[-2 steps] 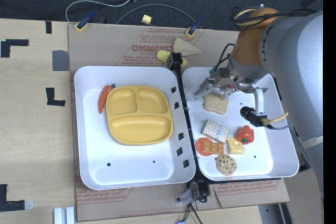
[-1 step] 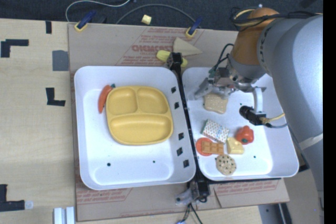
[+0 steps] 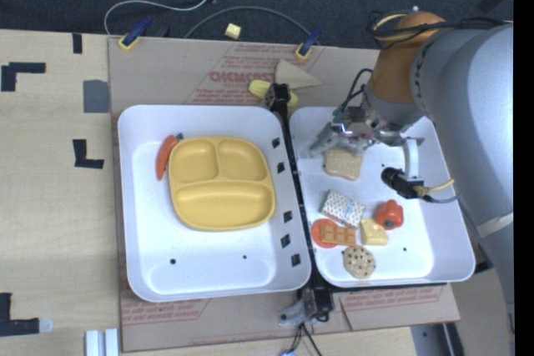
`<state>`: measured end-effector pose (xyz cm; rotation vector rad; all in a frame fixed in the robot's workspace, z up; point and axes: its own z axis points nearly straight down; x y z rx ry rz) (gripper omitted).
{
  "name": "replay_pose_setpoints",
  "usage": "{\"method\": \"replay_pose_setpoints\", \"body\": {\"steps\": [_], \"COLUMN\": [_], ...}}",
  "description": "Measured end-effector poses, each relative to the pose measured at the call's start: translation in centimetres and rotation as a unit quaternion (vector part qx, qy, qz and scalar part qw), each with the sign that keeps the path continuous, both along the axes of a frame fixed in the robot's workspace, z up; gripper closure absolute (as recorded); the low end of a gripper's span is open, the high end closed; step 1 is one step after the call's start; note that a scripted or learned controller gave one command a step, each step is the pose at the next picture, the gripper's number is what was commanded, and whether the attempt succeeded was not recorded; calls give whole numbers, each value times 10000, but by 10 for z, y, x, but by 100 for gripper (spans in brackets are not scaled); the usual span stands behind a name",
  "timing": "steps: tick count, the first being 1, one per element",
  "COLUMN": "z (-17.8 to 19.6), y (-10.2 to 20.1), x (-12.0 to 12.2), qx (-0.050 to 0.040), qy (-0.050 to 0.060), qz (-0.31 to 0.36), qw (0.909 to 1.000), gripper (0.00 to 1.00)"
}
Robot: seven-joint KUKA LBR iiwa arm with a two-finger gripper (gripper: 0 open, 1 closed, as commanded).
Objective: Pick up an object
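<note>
Trouble looks most likely right at the tan bread slice [image 3: 343, 163], which lies flat in the right bin [image 3: 442, 258] directly under the gripper [image 3: 349, 136]. A piece that thin and flat gives the fingers little edge to catch, so my guess is they could scrape over its top or nudge it along the bin floor instead of lifting it. Just below the bread slice sit a patterned cracker [image 3: 343, 207], a waffle [image 3: 332, 234], a cheese wedge [image 3: 374, 233], a red pepper [image 3: 389, 214] and a cookie [image 3: 360, 261], packed closely; a push downward could shove the slice into that cluster.

Above the bread slice's upper edge the metal fingers appear splayed apart, one reaching left and the others toward its top, seemingly touching or very near it. Nothing sits between them that I can see, so it is carrying nothing.

Well left of the bread slice, the other bin [image 3: 142, 263] holds a yellow divided plate [image 3: 222, 183] and a carrot [image 3: 165, 155].
</note>
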<state>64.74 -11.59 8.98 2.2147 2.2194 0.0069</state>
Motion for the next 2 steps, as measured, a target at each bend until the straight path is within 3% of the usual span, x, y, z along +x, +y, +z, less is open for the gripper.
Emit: {"method": "replay_pose_setpoints", "body": {"steps": [2], "z": [0], "y": [-4], "x": [4], "qx": [8], "qy": [-19], "qz": [6], "qw": [10000], "gripper": [0]}}
